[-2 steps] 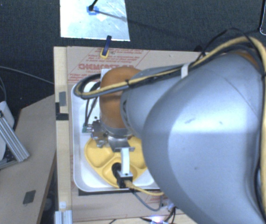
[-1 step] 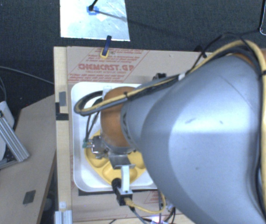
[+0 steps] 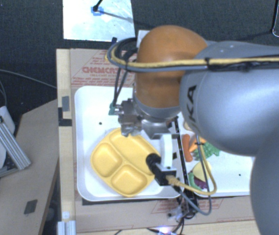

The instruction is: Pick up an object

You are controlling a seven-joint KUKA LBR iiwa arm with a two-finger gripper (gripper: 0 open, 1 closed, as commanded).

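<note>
A yellow divided tray point(image 3: 119, 165) lies in the left bin point(image 3: 88, 106), directly beneath the robot's tool point(image 3: 129, 126). The tool's state cannot be told.

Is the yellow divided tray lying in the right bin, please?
No, the yellow divided tray lies flat in the left bin, while the carrot and other toy vegetables sit in the right one.
</note>
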